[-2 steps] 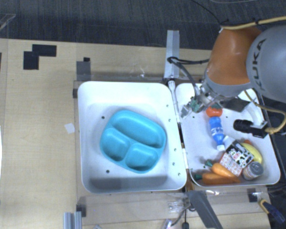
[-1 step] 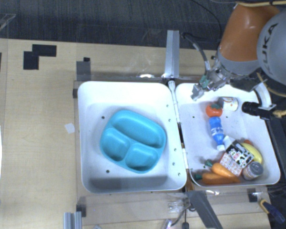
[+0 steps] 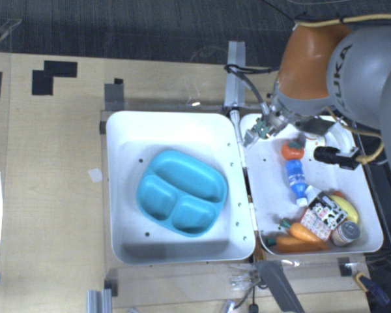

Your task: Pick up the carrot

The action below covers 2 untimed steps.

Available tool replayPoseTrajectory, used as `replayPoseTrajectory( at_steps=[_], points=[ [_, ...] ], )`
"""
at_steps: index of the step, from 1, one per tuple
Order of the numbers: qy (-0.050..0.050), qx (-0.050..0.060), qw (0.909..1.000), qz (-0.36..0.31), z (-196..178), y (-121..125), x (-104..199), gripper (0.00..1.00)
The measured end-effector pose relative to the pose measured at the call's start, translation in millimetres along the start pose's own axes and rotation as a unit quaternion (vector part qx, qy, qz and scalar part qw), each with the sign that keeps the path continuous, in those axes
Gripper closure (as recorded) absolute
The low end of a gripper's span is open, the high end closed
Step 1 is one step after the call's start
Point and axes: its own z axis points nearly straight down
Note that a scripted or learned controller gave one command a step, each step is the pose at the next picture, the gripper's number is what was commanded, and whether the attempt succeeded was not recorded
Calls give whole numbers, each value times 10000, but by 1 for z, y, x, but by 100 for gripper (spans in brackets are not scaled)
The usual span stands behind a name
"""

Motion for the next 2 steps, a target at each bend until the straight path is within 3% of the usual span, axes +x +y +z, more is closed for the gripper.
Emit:
replayPoseTrajectory(
  at_steps=[1,2],
  points=[
    [2,-2,9986,-527,0,-48,58,100],
    [-15,-12,9669,-2552,-1,-52,4,100]
  ],
)
